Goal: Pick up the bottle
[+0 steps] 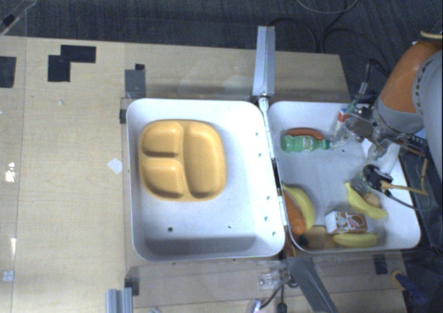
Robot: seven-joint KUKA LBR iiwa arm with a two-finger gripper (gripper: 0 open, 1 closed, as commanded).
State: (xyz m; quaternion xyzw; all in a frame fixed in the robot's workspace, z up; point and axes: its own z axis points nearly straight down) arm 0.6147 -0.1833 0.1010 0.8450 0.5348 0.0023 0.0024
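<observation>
Bottle of clear green plastic [303, 143], orange-capped, lies on its side in the smooth white right bin [325, 115], just before a long red sausage shape [304, 132]. Fingers of the metal gripper [347, 125] sit beside its cap; their spread cannot be told.

My counter [69, 187] looks like pale wood, matt and smooth. Both bins [208, 246] are white plastic with a soft sheen. The tray [183, 159] is yellow plastic, smooth, lightly glossy. The bottle [304, 143] shows as glossy green plastic. The carton [348, 221] looks like printed paper. My arm [408, 90] has a smooth orange and grey shell.
</observation>
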